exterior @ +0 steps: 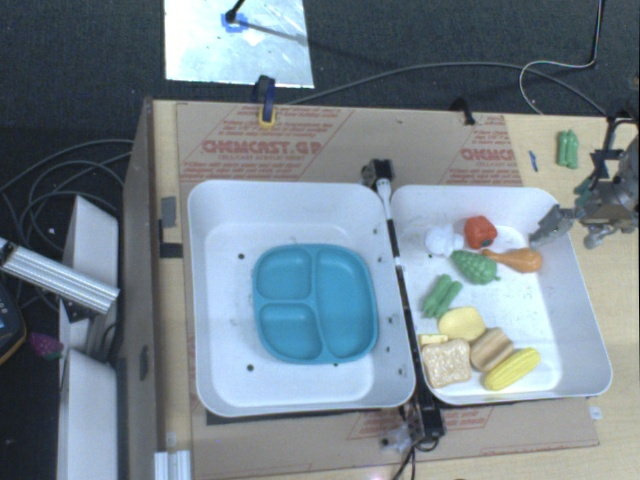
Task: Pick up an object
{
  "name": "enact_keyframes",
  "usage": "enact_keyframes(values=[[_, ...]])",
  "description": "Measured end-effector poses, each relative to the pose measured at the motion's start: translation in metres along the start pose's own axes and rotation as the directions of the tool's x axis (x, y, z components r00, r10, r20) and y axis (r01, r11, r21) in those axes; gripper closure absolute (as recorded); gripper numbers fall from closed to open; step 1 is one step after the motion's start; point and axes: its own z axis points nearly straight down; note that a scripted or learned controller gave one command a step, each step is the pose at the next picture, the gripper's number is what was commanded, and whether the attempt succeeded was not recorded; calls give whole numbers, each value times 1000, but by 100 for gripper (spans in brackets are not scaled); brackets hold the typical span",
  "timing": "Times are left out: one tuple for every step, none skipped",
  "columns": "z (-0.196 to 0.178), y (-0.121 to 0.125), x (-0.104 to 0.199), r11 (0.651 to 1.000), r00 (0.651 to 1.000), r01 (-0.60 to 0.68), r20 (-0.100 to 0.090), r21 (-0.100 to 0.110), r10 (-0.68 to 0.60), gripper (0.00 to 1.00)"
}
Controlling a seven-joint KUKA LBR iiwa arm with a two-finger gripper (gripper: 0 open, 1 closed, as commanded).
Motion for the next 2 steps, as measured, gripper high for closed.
enact_keyframes(values=[[177, 36, 26, 1000, 1000, 1, -1, 0, -1, 0], [181, 87, 65, 1000, 1000, 6, -9, 24, -6, 0]])
